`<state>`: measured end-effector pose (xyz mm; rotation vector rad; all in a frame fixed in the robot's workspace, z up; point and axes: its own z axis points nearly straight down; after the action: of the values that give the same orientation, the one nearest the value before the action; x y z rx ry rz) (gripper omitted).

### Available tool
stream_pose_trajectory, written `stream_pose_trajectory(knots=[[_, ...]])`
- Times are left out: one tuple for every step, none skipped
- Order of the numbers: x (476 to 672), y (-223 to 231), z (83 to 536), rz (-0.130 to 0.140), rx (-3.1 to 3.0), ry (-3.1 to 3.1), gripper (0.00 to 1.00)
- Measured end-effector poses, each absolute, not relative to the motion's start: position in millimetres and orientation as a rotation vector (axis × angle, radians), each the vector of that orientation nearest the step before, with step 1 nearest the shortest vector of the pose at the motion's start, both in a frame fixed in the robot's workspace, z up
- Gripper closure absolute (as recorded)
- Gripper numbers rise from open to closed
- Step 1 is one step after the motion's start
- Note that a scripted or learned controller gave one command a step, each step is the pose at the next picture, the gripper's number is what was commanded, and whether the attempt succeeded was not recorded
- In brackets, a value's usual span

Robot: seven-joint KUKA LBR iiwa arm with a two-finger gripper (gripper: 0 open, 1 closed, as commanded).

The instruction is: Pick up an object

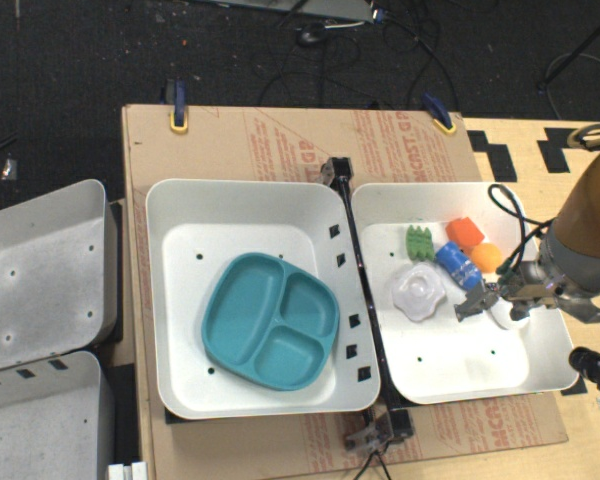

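Gripper hovering low in the right bin, beside a cluster of small objects.

The gripper is reaching in from the bin's right wall, and whether it is wide or narrow cannot be told, since its tip is showing only as dark parts against the white floor. Just beside the tip, toward the bin's far edge, a blue object is lying at a slant, with an orange ball touching it and an orange-red block beyond. A clear crumpled object is sitting just left of the gripper, and a green ridged piece is lying nearer the far-left corner. In the left bin, a teal divided plate is resting near the middle.
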<state>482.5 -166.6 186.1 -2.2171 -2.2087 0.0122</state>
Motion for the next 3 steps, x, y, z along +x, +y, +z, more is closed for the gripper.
stream_pose_trajectory(knots=[[485.8,-166,193,0.001,-2.22,-2.221,0.0],[481.1,-165,129,0.004,-2.219,-2.216,0.0],[480.5,-164,90,0.002,-2.221,-2.217,0.0]])
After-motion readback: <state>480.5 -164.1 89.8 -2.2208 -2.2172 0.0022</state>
